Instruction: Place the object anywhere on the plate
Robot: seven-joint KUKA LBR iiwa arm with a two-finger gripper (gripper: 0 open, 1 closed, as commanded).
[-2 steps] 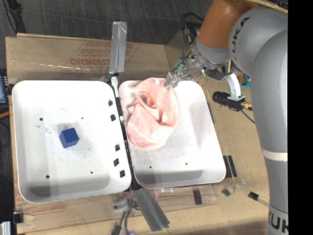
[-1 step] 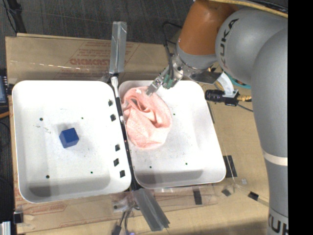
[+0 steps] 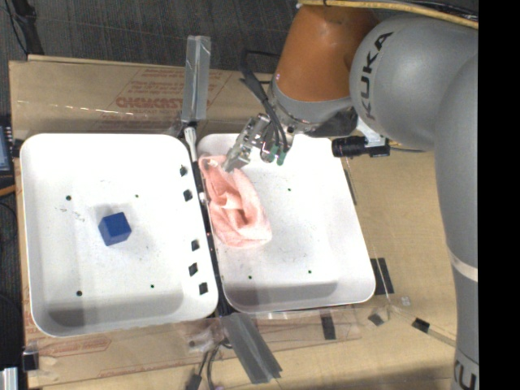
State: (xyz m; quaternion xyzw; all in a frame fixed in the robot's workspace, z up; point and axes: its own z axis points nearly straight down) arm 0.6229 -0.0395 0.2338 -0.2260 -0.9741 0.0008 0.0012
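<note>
A small blue cube (image 3: 114,227) sits in the left white bin (image 3: 49,161), left of its middle. In the right white bin (image 3: 325,242), along the left wall, lies a crumpled pink item (image 3: 236,205) that looks soft and folded. My gripper (image 3: 258,154) hangs over the back left of the right bin, just above the pink item's top end. It is open, with nothing between its fingers. The left fingertip (image 3: 236,159) is close to the pink item's upper corner; whether they touch I cannot tell. The cube lies far to the left of the gripper.
The two bins meet at a raised divider (image 3: 203,226) with black clips. A grey upright post (image 3: 196,80) stands behind the bins' junction. The arm's orange band (image 3: 321,51) and grey body overhang the right bin's back right. Cardboard lies under the bins.
</note>
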